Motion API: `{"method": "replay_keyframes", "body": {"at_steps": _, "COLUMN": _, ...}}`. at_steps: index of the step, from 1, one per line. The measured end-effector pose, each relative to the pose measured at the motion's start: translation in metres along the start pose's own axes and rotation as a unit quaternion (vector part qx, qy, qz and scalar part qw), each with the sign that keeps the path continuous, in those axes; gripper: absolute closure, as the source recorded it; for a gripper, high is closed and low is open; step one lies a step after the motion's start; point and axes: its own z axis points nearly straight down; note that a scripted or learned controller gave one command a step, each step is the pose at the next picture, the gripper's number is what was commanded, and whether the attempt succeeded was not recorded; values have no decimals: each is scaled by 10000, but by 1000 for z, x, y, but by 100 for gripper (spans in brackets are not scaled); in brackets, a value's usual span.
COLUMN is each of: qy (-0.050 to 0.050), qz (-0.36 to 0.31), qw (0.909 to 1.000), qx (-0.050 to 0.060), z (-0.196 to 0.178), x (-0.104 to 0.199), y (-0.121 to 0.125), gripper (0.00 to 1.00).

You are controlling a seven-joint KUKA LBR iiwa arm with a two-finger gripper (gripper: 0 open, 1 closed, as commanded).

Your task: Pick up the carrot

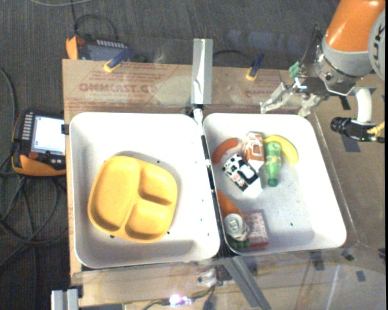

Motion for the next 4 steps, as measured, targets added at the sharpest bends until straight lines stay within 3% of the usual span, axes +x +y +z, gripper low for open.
{"method": "replay_keyframes", "body": {"at_steps": 1, "qy": 2, "qz": -11, "qw": 10000, "qx": 7, "z": -8, "x": 1, "y": 1, "gripper": 100}}
{"method": "replay_keyframes", "body": {"at_steps": 2, "qy": -9, "qz": -339, "qw": 9994, "qx": -1, "z": -39, "x": 38, "y": -59, "gripper": 100}}
{"method": "replay_keyframes", "body": {"at_steps": 3, "qy": 0, "qz": -1033, "qw": 9946, "qx": 2, "z": 31, "x": 15, "y": -123, "gripper": 100}}
{"method": "replay_keyframes", "body": {"at_steps": 4, "qy": 5, "qz": -475, "qw": 9989, "qx": 2, "z": 8, "x": 46, "y": -161, "gripper": 100}}
